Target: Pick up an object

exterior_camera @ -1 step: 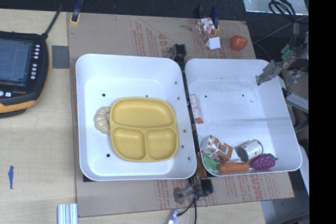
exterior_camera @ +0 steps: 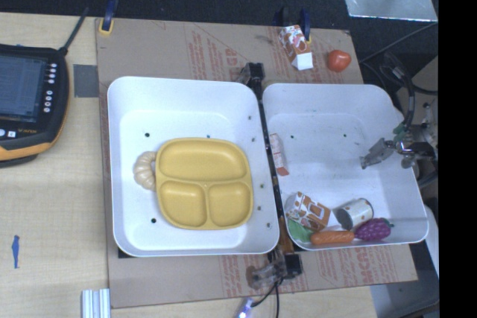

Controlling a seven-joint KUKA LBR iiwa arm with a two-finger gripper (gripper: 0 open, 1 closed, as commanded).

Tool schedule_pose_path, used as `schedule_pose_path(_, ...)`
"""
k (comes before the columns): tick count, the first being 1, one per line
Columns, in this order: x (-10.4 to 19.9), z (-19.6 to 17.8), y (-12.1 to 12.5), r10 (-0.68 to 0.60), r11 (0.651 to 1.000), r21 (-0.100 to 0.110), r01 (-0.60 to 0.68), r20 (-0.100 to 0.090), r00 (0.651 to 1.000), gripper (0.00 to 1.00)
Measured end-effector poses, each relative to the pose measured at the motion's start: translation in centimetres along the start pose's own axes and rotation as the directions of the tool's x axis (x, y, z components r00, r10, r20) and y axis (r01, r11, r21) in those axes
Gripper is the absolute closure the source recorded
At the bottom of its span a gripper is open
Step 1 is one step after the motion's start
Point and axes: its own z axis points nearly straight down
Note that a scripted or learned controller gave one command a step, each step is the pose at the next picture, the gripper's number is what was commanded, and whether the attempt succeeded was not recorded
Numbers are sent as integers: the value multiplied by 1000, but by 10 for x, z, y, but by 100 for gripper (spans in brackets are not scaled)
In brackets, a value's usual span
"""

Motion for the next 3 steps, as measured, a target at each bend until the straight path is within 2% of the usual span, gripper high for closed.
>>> schedule_pose_path(1, 1, 50, -43, -1, 1000, -1, 1, -1, 1000, 0)
schedule_pose_path(2, 7, 91, 99, 1, 1000, -3, -1, -2, 1000, 0)
schedule_pose_path(3, 6, 80, 100, -3, 1000, -3, 3, -1, 1000, 100)
